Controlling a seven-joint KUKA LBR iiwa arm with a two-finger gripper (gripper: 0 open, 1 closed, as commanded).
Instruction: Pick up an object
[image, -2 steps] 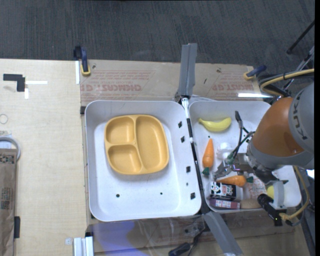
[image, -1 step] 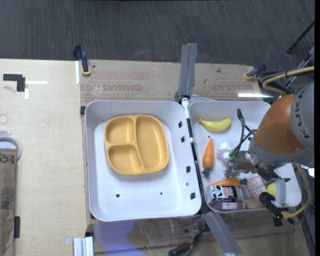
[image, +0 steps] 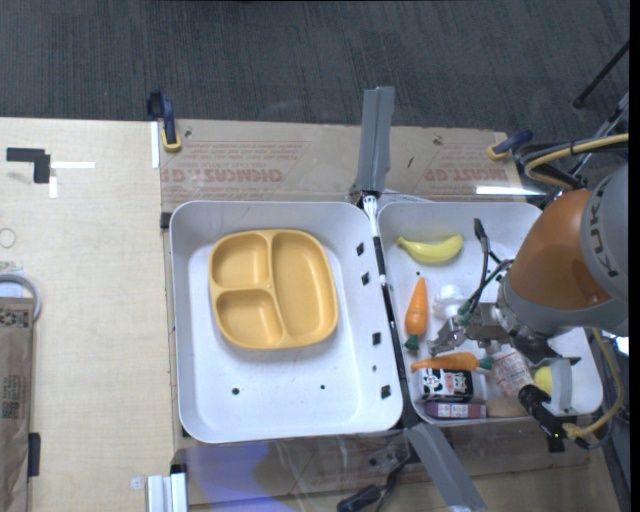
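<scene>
Tool: your tool (image: 458, 328) sits low in the right bin (image: 520, 212), near the middle of its left half. You cannot tell how it is set, because the metal parts blur into the clutter around them.
Arm: your grey arm (image: 565, 265) with its orange band comes in from the right and covers much of the right bin's far side.
Upright carrot: a carrot (image: 416, 306) lies just left of the tool, pointing its tip toward the back of the bin.
Lying carrot: a second carrot (image: 447, 362) lies crosswise just in front of the tool, close enough that you cannot tell if they touch.
Carton: a small black-and-white carton (image: 446, 382) rests in front of that carrot, near the bin's front wall.
Banana: a banana (image: 431, 248) lies at the back of the right bin, well apart from the tool.
Yellow item: something yellow (image: 543, 379) shows under the arm at the right; too hidden to name.
Left bin: the left bin (image: 195, 330) holds a yellow divided plate (image: 272, 288), set toward its back half.
Surface: both bins stand side by side on your surface (image: 80, 330).
</scene>
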